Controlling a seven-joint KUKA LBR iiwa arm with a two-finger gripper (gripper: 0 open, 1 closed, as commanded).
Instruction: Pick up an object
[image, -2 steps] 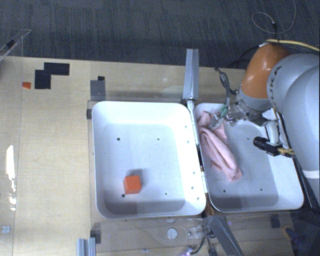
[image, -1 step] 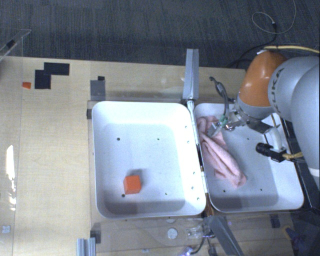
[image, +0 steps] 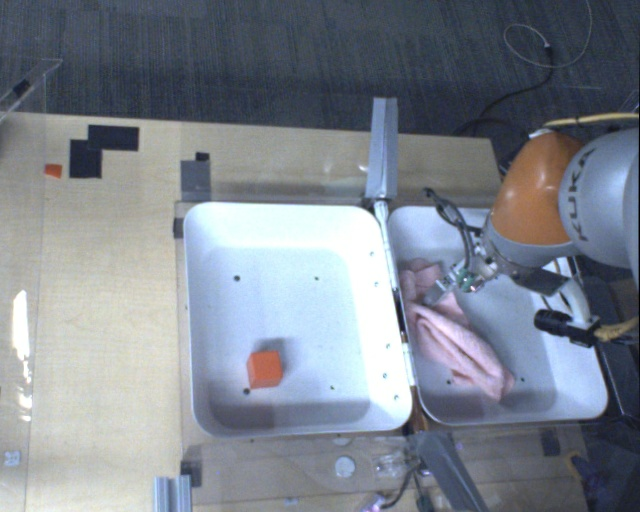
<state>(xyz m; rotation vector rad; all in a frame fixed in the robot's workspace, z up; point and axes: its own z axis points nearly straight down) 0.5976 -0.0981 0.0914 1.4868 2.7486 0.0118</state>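
Where the arm reaches: gripper (image: 452, 283) low in the right white bin (image: 560, 400), at the pink crumpled cloth (image: 455, 340)
Gripper state: cannot tell
Left white bin (image: 300, 240): small orange block (image: 265, 369) near its front edge

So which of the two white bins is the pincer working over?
The right-hand shallow white bin, the one holding the crumpled pink cloth; the pincer hangs above that cloth. The left white bin holds a small orange block.
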